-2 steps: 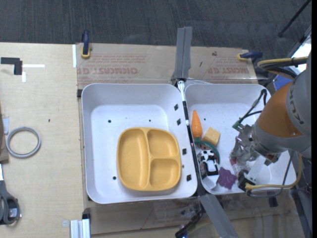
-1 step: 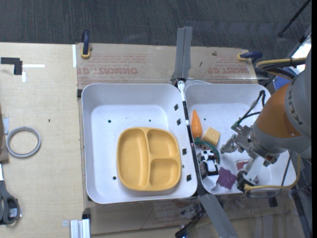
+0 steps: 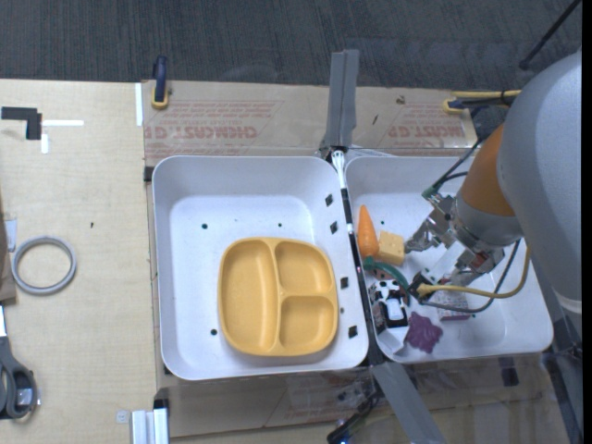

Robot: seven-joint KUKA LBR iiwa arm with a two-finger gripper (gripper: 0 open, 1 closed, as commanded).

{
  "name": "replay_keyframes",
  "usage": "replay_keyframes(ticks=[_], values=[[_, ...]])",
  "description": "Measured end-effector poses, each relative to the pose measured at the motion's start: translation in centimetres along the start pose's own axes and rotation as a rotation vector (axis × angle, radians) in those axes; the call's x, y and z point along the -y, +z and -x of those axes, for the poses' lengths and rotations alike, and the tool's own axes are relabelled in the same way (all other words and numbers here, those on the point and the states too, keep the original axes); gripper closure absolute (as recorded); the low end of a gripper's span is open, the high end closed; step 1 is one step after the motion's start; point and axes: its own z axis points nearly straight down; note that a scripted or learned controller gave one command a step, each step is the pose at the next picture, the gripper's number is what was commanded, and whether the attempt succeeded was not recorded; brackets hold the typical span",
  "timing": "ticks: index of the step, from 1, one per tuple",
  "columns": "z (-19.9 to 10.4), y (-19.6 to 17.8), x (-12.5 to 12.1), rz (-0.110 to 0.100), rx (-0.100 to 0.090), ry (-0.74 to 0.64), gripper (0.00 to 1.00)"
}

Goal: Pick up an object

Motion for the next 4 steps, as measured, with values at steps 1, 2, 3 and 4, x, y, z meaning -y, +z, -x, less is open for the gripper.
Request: replay_keyframes(ticks=[1,2,3,4], values=[[-7.3,-0.1,-7.8,0.001,-0.002,0.274,0.0],[-3.7,-0.1,-6.3,0.0,-0.003,0.033,0.0],[-5.6,0.0,-9.8,-0.002,0.0,0.402,0.0],[-6.6,-5.1,-8.3,-0.007,0.005,0.346,0.0]])
